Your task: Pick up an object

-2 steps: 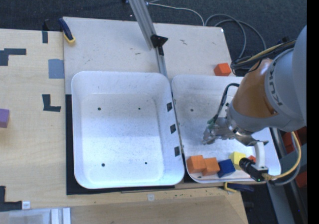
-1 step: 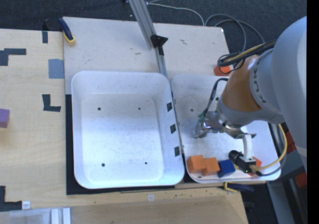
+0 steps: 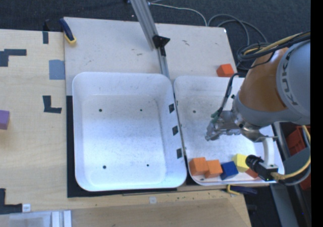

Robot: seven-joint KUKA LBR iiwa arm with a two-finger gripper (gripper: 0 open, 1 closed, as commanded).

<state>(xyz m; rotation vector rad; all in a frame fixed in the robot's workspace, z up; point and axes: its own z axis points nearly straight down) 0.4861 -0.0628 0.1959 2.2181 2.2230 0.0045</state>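
I'm seeing the counter point(image 3: 116, 49) carrying two bins; the left bin point(image 3: 81, 120) is sitting bare, the right bin point(image 3: 194, 95) is holding the blocks. The arm point(image 3: 272, 90) is hovering the tool point(image 3: 216, 131) mid-bin; can't tell its grip state. Orange blocks point(image 3: 205, 166), a blue block point(image 3: 228, 170) and a yellow block point(image 3: 241, 161) are bunching at the near rim, probably awkward to reach.

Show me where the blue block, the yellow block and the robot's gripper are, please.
blue block point(image 3: 228, 169): camera view, on its top face.
yellow block point(image 3: 240, 161): camera view, on its top face.
gripper point(image 3: 214, 133): camera view, at the fingertip end, above the right bin's floor.
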